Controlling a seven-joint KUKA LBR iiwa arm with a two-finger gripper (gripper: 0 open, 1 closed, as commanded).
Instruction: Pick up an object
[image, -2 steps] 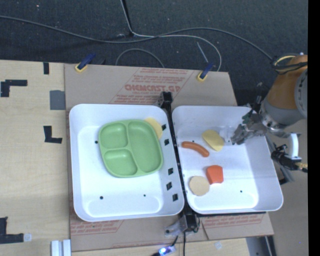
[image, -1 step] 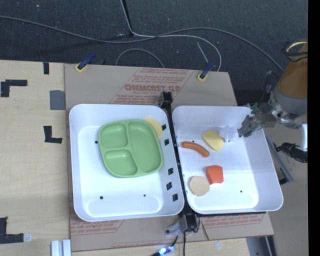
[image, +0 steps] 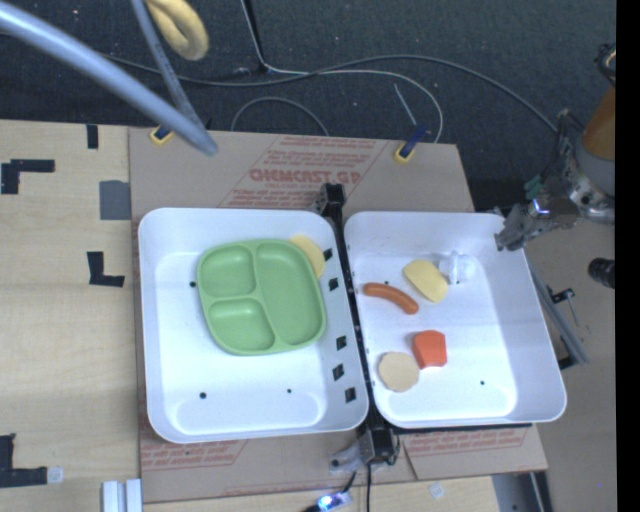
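Observation:
The right bin (image: 520, 400) holds several small items: a reddish-brown sausage (image: 390, 296), a yellow lump (image: 427, 281), a small pale clear piece (image: 458, 267), an orange-red block (image: 430, 349) and a tan round disc (image: 399, 372). My gripper (image: 513, 233) hangs at the bin's far right corner, above the rim and to the right of the pale piece. It is apart from all of the items. The arm's wrist (image: 585, 190) sits at the right edge of the view.
The left bin (image: 165, 390) carries a green divided plate (image: 262, 296) with a yellow piece (image: 312, 254) tucked at its far right corner. Black clips (image: 340, 345) join the two bins along the middle. Cables (image: 330, 95) trail over the dark floor behind the bench.

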